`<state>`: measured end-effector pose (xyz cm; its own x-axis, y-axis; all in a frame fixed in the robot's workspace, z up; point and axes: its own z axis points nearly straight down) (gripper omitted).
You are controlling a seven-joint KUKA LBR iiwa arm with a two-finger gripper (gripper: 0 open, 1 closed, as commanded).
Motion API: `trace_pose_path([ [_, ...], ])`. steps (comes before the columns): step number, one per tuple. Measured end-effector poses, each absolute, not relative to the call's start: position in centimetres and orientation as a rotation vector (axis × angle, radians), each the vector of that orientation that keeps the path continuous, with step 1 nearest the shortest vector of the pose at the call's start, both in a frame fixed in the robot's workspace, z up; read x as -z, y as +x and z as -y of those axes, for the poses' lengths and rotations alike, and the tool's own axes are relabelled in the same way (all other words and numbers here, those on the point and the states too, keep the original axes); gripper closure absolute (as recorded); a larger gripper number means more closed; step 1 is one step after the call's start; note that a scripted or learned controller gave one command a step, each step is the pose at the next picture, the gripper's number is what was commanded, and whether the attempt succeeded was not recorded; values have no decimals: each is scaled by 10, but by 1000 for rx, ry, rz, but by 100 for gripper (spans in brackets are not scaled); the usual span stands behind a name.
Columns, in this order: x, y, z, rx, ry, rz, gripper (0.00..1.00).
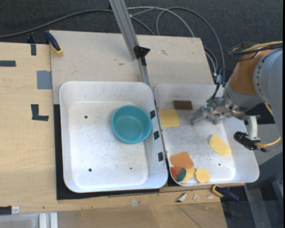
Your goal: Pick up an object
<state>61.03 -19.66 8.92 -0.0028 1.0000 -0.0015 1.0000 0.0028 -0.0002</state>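
The gripper [208, 116] hung over the far part of the right bin [249, 175], its two fingers [196, 118] spread wide apart with nothing between them. One finger reached out to the left, toward the yellow square block [170, 118], but stopped short of it; the other pointed nearer the bin's right side. Whether the tips touched the bin floor, I could not tell from where I stood.

Just beyond the gripper, at the far wall, lay a small brown block [183, 105], close to the fingers yet apart from them. A yellow oval piece [220, 145] sat nearer, to the right of the bin's middle. At the near left corner huddled an orange piece [181, 159], a multicoloured ball [179, 174] touching it, and a small yellow round piece [202, 175] just beside those.

In the left bin [66, 127] a teal bowl [131, 123] stood upright toward the right side, well away from the arm. A grey metal pole [126, 25] slanted across the far end of the bench [19, 141], ending at the wall between the two bins.
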Motion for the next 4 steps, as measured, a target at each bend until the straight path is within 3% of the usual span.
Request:
trace_pose_path([
  [1, -99, 611, 196, 2, 2217, -2226, 100],
  [2, -144, 604, 195, -2, 2219, -2221, 100],
  [3, -196, 616, 195, -4, 2216, -2220, 100],
  [4, -258, 612, 197, -4, 2216, -2219, 100],
])
